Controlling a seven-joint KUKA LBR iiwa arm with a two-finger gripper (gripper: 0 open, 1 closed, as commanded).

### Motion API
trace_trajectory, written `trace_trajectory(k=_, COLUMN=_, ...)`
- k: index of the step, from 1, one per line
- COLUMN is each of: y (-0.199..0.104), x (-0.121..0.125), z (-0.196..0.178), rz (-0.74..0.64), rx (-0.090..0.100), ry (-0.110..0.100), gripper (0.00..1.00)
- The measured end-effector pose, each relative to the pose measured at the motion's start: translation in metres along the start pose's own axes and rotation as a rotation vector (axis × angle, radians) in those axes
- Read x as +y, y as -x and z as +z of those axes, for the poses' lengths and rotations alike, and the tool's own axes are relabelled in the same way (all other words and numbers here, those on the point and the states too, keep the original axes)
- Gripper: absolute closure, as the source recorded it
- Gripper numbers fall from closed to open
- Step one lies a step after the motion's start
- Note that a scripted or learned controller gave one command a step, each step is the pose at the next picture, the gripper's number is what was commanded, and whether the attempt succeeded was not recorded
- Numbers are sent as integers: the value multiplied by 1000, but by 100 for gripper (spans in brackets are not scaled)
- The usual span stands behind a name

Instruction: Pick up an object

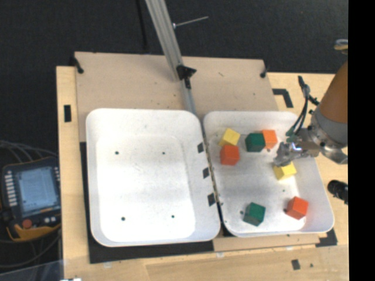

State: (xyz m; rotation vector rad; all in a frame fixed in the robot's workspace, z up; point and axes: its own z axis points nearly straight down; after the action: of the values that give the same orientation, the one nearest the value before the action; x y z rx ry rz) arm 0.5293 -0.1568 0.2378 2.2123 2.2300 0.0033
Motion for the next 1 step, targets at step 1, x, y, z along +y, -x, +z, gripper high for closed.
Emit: trace_trajectory(k=1, y=-57, x=1, z=9, rz=1, rx=0, ry=-1, gripper=100)
